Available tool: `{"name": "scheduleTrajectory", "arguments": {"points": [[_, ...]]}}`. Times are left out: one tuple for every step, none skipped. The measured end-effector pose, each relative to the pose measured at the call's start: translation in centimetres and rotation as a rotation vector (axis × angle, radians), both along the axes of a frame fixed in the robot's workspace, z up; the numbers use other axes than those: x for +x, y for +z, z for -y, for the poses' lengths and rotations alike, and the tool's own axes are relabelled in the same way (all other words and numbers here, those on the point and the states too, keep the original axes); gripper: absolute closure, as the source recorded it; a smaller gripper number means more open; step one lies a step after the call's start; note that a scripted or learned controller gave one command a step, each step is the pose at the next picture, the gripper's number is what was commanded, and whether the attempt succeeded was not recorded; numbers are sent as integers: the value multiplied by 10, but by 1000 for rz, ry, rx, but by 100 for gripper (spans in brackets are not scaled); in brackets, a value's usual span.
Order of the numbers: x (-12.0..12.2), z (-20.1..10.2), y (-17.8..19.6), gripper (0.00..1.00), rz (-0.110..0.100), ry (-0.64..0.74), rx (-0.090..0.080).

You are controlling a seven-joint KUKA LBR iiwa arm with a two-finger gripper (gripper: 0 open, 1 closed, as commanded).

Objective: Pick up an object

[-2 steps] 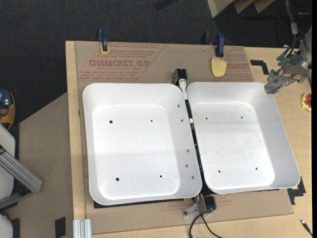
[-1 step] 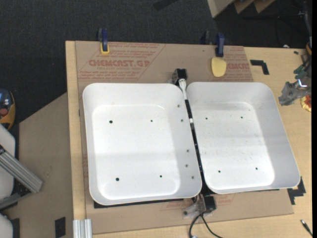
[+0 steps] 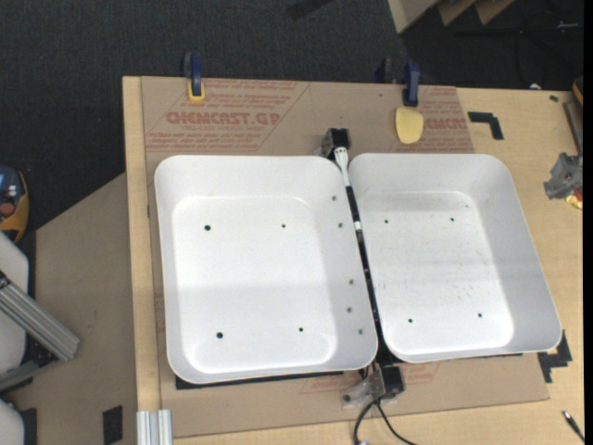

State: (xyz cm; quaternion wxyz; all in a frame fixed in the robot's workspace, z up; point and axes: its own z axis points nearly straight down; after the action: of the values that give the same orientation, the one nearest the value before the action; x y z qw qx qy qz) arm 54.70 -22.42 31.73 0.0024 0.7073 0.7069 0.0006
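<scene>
Cable (image 3: 371, 415) at the near edge, leading up to a small black fitting (image 3: 387, 380) at the seam between the bins. Beyond it, left bin (image 3: 176, 248) and right bin (image 3: 528, 276) close side by side on the bench (image 3: 139, 156), with a thin dark strip between them and small dark dots on each floor. Farther back, a pale yellow piece (image 3: 409, 125) on the bench just past the right bin, below a blue clamp (image 3: 410, 80); second blue clamp (image 3: 194, 70) far left. Gripper opening: cannot tell. Object to pick: cannot tell which.
</scene>
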Motion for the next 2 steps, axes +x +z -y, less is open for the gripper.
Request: {"name": "scheduleTrajectory", "arguments": {"points": [[-15, -56, -61, 100, -9, 4, 6], [-10, -135, -22, 100, 2, 9, 2]]}}
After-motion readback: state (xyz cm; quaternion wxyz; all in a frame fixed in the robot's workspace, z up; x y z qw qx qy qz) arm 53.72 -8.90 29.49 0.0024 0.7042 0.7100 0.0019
